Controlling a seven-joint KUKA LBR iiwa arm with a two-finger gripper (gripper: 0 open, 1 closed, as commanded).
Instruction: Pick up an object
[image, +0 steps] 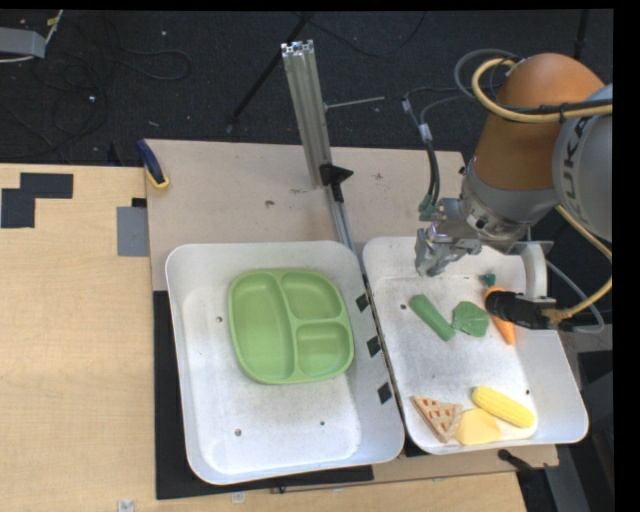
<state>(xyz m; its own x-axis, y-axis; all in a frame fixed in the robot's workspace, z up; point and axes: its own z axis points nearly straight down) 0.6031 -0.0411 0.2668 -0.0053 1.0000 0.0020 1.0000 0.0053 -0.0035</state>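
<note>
Two shallow white bins are seen side by side on the bench. In the left bin (200, 400) one green divided plate (291, 326) with three compartments is laid flat. In the right bin (400, 300) six small things can be counted: one long green piece (431, 317) and one rounder green piece (471, 319) near the middle, the two touching or nearly so; one orange carrot-like piece (503, 326) at the right wall, partly overlapped by a dark part; and, at the near right corner, one pizza slice (436, 414), one pale yellow lump (478, 428) and one yellow corn cob (503, 406) grouped closely.

The gripper (437, 258) is held over the far end of the right bin, beyond the green pieces. Nothing is seen between its fingers. The arm is cut off at the right.
</note>
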